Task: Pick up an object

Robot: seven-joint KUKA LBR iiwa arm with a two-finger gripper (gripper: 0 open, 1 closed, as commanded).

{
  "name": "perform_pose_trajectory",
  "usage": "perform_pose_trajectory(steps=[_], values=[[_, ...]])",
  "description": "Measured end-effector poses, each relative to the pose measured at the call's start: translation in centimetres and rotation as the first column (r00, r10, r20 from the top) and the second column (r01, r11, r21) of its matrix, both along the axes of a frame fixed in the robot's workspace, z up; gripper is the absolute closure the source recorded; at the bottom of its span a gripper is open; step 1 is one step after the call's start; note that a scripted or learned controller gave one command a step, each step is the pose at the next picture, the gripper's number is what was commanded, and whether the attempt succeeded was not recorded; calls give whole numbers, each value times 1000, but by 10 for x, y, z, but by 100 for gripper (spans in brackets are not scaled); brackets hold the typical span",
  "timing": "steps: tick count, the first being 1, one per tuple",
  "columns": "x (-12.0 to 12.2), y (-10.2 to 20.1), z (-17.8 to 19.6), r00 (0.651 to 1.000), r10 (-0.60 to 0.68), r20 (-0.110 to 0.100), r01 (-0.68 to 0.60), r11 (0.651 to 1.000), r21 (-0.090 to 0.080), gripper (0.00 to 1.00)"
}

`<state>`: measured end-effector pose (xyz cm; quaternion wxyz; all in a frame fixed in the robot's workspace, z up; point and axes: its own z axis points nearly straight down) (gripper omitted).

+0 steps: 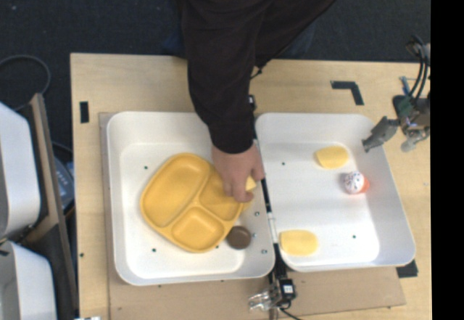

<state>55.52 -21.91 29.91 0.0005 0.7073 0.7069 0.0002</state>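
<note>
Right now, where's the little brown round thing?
The brown round object lies in the left bin, near its front right corner, touching the yellow divided tray, just below the person's hand.

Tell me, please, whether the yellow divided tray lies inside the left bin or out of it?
Inside: the yellow tray lies flat on the left bin's floor, within its rim, a person's hand on its right edge.

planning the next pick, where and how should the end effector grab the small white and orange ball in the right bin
Take the small white and orange ball across its middle, coming straight down from above. It looks round, so no side is better by shape, and it lies apart from the two yellow pieces, leaving room around it. The right bin's wall is fairly near, so a low sideways approach seems riskier.
</note>
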Motion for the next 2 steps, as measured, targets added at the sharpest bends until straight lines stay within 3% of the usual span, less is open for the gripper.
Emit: perform_pose_trajectory(steps=[1, 2], values=[[0, 0, 11, 1000, 0, 1, 0, 1000, 0, 100], [0, 0, 10, 1000, 0, 0, 0, 1000, 0, 0]])
